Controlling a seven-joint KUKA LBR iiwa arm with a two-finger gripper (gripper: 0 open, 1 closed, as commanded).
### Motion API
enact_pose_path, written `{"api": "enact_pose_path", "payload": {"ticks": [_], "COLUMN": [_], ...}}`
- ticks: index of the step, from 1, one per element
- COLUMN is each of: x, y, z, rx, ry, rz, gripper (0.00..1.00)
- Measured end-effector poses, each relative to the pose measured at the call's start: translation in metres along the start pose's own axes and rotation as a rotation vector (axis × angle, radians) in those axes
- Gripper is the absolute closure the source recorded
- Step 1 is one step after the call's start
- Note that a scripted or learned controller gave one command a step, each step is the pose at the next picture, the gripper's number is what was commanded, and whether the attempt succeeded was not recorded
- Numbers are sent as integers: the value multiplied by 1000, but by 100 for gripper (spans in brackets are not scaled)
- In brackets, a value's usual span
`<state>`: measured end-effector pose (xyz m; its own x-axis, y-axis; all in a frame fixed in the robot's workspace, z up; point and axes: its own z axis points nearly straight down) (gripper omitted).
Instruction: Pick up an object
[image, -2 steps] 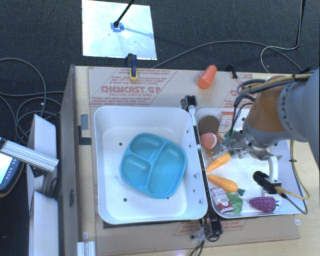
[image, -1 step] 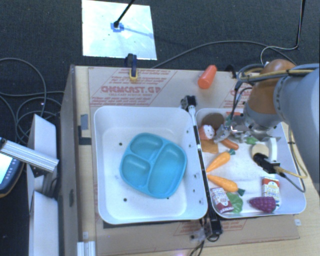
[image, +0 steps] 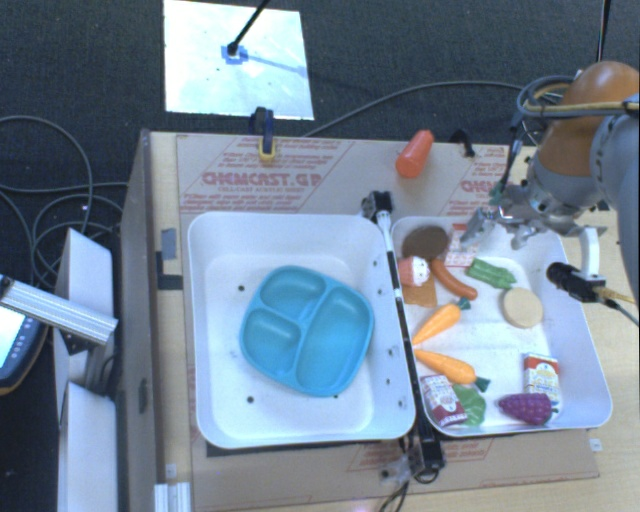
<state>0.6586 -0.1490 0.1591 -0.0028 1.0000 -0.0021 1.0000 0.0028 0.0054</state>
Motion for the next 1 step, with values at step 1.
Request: {"api": "enact_pose_path", "payload": {"ticks": [1], "x": [9], "y": [-62], "z": [3], "rx": [4], "ry": [1], "rz": [1], "gripper": [0]}}
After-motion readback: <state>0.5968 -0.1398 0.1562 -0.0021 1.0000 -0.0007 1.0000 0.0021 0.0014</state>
